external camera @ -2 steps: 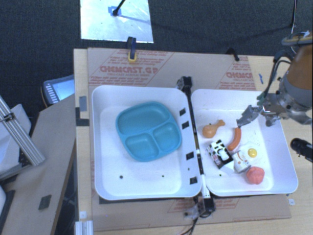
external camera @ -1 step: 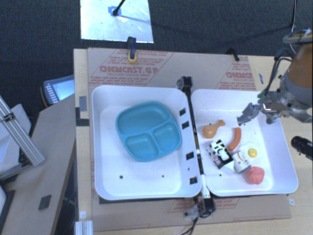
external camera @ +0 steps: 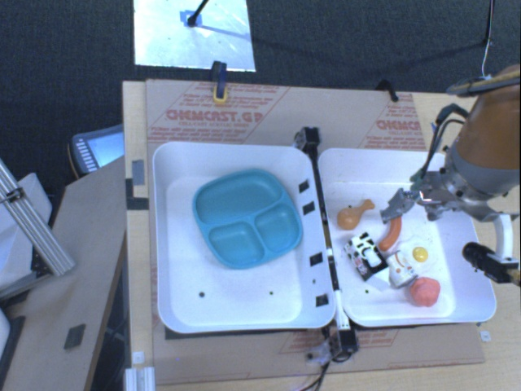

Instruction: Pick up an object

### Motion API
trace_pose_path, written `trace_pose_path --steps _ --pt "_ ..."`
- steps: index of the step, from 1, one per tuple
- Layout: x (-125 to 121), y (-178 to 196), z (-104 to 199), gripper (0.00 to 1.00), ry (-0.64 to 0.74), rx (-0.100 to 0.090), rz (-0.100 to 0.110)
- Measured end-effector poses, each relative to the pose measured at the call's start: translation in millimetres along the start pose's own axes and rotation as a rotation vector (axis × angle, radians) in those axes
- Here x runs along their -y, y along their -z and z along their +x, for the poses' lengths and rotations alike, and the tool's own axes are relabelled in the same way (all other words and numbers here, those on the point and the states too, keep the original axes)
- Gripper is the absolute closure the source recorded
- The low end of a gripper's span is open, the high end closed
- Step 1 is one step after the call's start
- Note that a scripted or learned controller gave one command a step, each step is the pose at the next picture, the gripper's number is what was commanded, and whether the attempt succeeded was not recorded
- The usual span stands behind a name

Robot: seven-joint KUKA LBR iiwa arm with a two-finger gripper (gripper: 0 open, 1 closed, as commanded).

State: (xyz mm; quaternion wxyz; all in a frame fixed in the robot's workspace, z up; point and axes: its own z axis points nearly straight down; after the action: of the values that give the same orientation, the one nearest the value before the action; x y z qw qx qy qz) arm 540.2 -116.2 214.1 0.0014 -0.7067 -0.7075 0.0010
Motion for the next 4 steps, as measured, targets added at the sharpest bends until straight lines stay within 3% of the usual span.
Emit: trace_pose_path --steps 2,3,4 --pt "-8 -105 0 0.0 -0.001 -0.002 -0.006" --pt "-11 -91 0 1.0 0.0 0.0 -0.018" --pt "-11 -27 -2 1.0 0.002 0.002 -0.011"
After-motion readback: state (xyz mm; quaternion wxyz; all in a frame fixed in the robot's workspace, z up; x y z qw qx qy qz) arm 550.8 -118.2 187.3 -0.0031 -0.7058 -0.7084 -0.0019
